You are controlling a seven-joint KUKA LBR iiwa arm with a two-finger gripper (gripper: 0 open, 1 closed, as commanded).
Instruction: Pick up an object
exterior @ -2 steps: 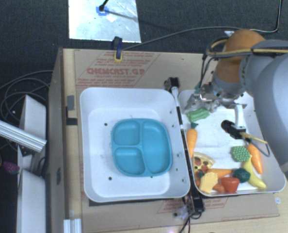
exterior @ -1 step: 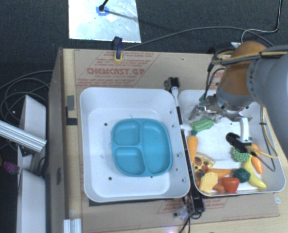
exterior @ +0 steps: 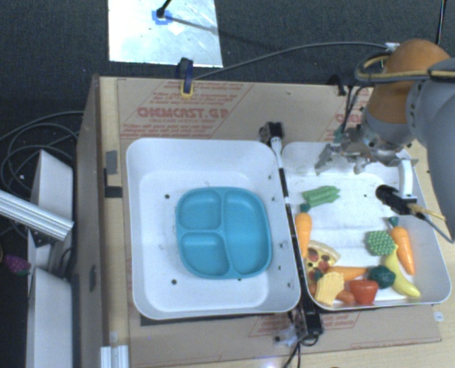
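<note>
Camera view, arm: grey arm with its orange band [exterior: 411, 58] comes in at the upper right of the frame.
Camera view, hand: the hand [exterior: 355, 159] hangs over the upper edge of the right bin [exterior: 440, 278]; its fingers look spread apart, with nothing between them.
Camera view, right bin contents: green pea pod [exterior: 320, 195] near the upper left; an orange carrot [exterior: 302, 234] along the left wall; a pizza slice [exterior: 319, 254], yellow cheese wedge [exterior: 328, 287], red pepper [exterior: 363, 290], banana [exterior: 400, 277], a second carrot [exterior: 403, 249] and a green bumpy piece [exterior: 380, 242] crowd the lower part.
Camera view, left bin: the left bin [exterior: 147, 228] holds a blue divided plate [exterior: 223, 231].
Camera view, counter: brown counter [exterior: 204, 110] carries both bins side by side.
</note>
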